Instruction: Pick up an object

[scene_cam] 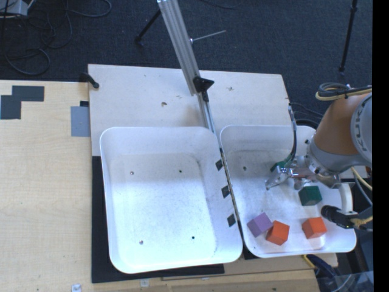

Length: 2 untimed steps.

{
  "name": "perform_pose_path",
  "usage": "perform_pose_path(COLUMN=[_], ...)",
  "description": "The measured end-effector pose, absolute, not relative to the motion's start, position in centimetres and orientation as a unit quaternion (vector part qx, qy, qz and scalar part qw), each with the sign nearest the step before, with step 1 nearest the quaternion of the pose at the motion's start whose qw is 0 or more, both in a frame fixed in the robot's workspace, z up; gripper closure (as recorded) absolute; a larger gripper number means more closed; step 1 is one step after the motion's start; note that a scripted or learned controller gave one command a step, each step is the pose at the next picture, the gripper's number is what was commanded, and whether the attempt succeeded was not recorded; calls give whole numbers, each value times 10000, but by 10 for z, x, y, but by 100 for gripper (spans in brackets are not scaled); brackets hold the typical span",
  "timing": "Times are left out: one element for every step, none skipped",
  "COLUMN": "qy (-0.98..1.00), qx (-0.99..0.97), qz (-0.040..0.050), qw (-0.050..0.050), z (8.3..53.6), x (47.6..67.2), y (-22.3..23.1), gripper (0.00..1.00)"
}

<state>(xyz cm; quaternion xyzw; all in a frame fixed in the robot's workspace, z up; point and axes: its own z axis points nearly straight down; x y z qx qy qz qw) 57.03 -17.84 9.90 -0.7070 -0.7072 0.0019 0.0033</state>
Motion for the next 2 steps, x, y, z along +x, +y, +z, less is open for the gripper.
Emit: perform_pose_path(qy=[-7088,-7061], qx=[-7054,-7081], qz=[-11,13], qw=[-3,-2], z=[90,91], x=[637,629], y=[-146,-193], gripper=[0,0])
